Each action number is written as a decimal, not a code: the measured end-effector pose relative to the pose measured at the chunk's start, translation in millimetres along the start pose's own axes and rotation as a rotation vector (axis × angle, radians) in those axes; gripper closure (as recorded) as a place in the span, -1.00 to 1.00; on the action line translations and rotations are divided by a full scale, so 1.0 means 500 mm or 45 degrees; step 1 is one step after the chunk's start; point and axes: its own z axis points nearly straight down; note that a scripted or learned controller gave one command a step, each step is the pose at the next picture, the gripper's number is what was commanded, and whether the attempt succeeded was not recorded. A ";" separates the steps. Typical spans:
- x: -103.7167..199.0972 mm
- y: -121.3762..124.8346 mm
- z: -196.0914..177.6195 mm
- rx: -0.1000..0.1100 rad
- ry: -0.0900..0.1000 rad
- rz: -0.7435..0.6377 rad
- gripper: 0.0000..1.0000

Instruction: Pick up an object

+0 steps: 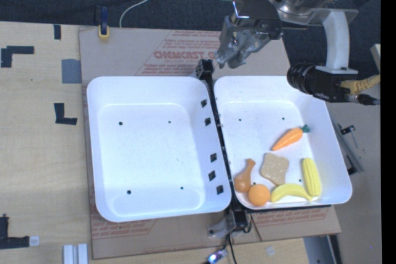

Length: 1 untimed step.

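My gripper (230,59) hangs high above the far edge of the bench, over the top of the divider between the two bins, with nothing visible between its fingers. In the right bin (247,96) several toy foods lie grouped at the near right: a carrot (288,138), a slice of bread (275,168), a corn cob (311,177), a banana (289,193), an orange ball (258,195) and a small orange-brown drumstick shape (245,176). All of them are far from the gripper.
The left bin (148,145) lies beside the right one, joined by a black clipped divider (212,133). Both rest on a cardboard sheet (161,55). A clamp (103,25) and a cable (139,3) are at the back.
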 end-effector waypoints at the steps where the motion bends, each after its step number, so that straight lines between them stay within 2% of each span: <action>1: 0.055 -0.002 0.063 0.002 0.000 0.003 1.00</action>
